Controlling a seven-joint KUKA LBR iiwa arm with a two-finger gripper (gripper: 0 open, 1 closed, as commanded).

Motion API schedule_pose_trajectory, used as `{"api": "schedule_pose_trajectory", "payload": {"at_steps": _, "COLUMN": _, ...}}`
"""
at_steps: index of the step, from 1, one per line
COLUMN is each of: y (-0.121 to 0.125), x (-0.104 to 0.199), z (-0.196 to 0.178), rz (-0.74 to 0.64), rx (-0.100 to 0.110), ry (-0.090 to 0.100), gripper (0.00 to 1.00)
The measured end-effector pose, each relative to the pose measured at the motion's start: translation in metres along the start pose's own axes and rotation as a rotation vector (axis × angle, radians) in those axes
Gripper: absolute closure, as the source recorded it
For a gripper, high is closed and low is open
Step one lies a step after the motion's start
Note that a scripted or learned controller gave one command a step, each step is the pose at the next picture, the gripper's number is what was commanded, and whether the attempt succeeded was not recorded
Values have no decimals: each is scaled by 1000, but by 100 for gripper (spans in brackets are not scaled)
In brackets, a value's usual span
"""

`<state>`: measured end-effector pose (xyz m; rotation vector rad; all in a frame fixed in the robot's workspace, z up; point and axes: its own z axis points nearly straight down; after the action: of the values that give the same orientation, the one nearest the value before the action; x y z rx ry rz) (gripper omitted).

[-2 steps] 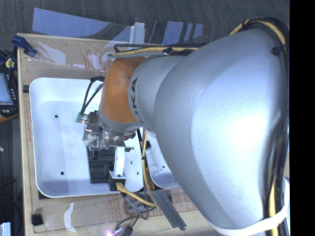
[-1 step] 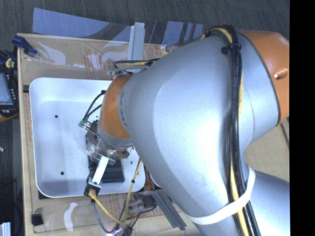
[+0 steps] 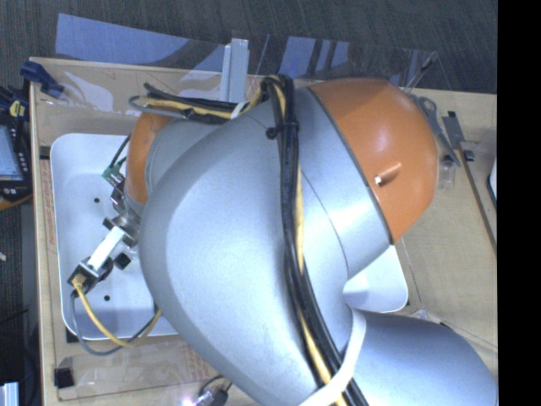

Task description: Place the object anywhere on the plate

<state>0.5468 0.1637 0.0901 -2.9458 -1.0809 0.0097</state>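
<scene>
My grey arm (image 3: pixel 254 252) reaches across the bench and covers most of both bins. Its orange wrist band (image 3: pixel 139 155) sits over the left white bin (image 3: pixel 63 184). The gripper (image 3: pixel 120 203) hangs just below that band, low over the bin's floor, near the bin's middle. The arm's bulk hides whatever lies under and to the right of the gripper.
The left bin's near and left walls (image 3: pixel 68 311) show, with bare white floor along them. Two tiny dark specks (image 3: pixel 108 299) mark that floor. A wooden bench edge (image 3: pixel 42 227) borders the bin on the left. The bench surface (image 3: pixel 456 235) lies at the right.
</scene>
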Motion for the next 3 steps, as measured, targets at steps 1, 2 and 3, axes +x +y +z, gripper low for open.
{"api": "schedule_pose_trajectory", "payload": {"at_steps": 1, "y": 83, "x": -90, "z": -101, "rz": 147, "rx": 0, "ry": 3, "gripper": 100}}
{"api": "schedule_pose_trajectory", "payload": {"at_steps": 2, "y": 54, "x": -3, "z": -18, "rz": 153, "rx": 0, "ry": -2, "gripper": 100}}
{"api": "schedule_pose_trajectory", "payload": {"at_steps": 3, "y": 83, "x": -92, "z": -158, "rz": -74, "rx": -2, "ry": 4, "gripper": 100}}
